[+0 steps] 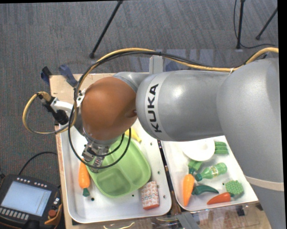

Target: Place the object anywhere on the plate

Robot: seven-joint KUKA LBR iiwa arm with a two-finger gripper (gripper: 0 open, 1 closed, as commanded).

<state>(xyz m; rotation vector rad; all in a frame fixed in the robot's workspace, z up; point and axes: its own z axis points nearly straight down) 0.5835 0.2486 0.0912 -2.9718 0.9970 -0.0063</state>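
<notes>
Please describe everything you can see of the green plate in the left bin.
The plate is light green, glossy like plastic, with rounded corners and a raised rim; a ridge seems to divide it into compartments. It lies flat in the left bin, turned at an angle. The arm hides its upper part. A small carton sits at its lower right edge, and a carrot lies just to its left.

— Colours, left bin [71, 203]?
— White bin. Plate [124, 175] pale lime green; carrot [83, 177] orange, green stub; carton [149, 195] white with red print.
— Right bin [247, 188]?
— White dish [201, 149]; second carrot [187, 189] orange; bottle [213, 171] green; chilli [219, 198] red-orange.
— The arm [199, 105]?
— Grey, black KUKA lettering, orange-brown band [107, 108].
</notes>
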